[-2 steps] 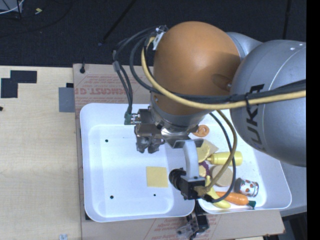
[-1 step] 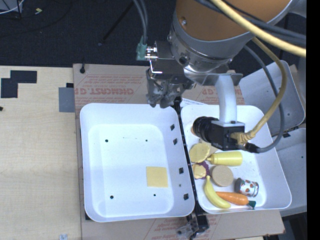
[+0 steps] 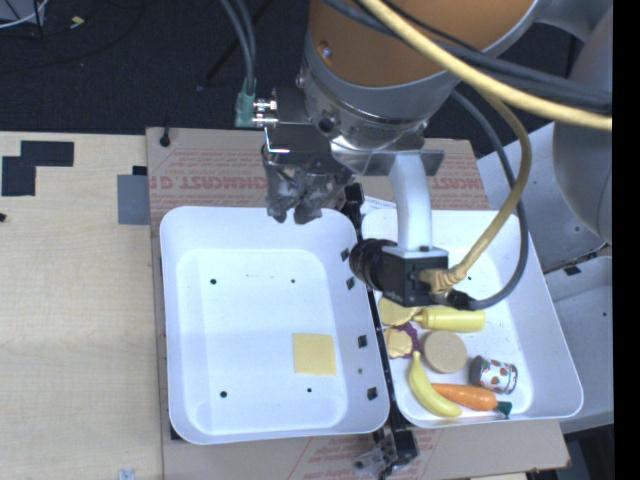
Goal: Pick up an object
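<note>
The arm leans in from the right with its orange band high over the far side of the bench, and this posture looks like a hover rather than a reach. The left bin and the right bin sit rim to rim, so anything in either one is within the arm's reach. The gripper hangs above the far rim of the left bin with nothing visibly in it (whether it is open or closed I cannot tell from this angle). The likeliest target is the yellow square. It lies flat and alone on the left bin's floor, towards the near right corner and well apart from the walls. It looks thin, pale and matte, with little edge to catch. The right bin holds a crowded cluster of a banana, a carrot and a tan disc, which would be harder to single out.
</note>
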{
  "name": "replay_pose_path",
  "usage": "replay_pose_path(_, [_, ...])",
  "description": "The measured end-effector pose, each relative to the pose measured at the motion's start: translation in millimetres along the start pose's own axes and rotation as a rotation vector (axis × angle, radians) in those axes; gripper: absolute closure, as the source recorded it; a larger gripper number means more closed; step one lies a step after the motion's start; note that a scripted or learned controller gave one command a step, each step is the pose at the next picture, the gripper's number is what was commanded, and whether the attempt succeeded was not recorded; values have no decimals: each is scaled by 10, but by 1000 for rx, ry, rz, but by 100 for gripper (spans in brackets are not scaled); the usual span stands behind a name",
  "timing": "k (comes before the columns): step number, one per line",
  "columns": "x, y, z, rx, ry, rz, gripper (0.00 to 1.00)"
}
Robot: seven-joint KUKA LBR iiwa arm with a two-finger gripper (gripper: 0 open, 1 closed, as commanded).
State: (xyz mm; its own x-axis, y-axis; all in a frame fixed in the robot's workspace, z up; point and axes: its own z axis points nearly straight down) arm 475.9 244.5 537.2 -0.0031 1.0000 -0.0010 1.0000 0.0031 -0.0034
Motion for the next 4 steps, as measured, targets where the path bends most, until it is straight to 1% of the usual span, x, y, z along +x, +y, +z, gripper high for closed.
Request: replay_pose_path(4, [-1,-6,2,1,-1,-7,100])
